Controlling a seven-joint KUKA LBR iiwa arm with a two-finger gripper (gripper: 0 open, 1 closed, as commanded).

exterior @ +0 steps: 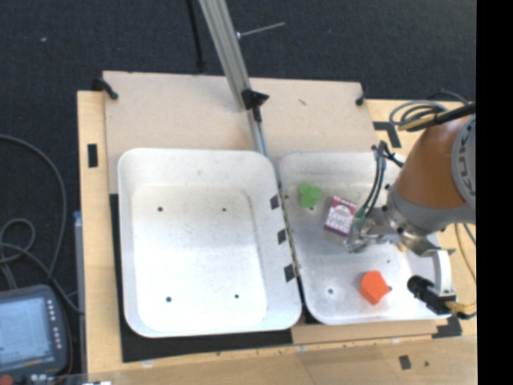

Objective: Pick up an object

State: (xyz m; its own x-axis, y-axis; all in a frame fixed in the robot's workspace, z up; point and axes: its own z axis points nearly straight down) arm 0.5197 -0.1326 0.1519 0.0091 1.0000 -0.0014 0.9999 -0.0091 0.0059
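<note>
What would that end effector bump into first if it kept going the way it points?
Most likely the pink box: the end effector reaches leftward right beside it. Depth is hard to judge from above, so it could instead meet the right bin floor.

Matt speckled white plastic bins sit on a bare wooden bench; metal pole.

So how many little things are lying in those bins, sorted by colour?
Green: 1, green block
Pink-purple: 1, small box
Orange: 1, orange block
Total: 3, all in the right bin
</note>
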